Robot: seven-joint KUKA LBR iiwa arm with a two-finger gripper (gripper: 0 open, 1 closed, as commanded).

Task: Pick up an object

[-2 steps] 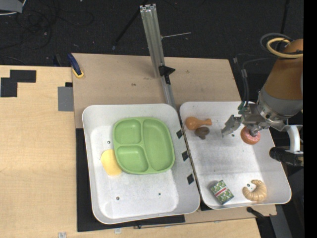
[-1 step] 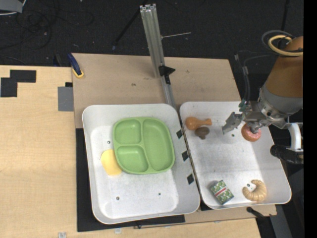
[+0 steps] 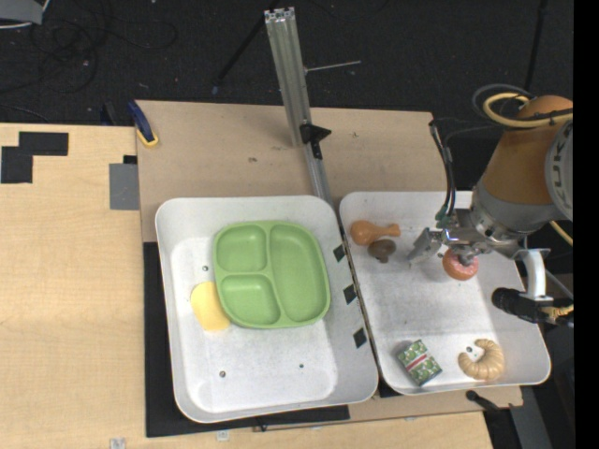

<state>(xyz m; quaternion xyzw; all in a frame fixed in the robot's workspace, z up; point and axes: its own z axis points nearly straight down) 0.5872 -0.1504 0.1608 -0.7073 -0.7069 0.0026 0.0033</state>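
We see the gripper (image 3: pixel 447 247) low over the right bin (image 3: pixel 402 293), near its far side. We cannot tell if the fingers are open, closed or gripping something, because the wrist hides them from above. Just beside the fingers, on the near right side, lies a small red and white round object (image 3: pixel 460 266), maybe a toy fruit; whether it touches them we cannot say. To the left of the fingers lie an orange drumstick-shaped toy (image 3: pixel 372 231) and a small brown piece (image 3: pixel 381 248), touching each other. Well below the fingers, near the front edge of the same bin, there are a green patterned packet (image 3: pixel 418 362) and a croissant (image 3: pixel 482 359). Far to the left of the fingers, in the left bin (image 3: pixel 253 382), a green divided plate (image 3: pixel 271 275) rests with a yellow object (image 3: pixel 209 307) touching its left side. Both bins stand on the counter (image 3: pixel 65 279).
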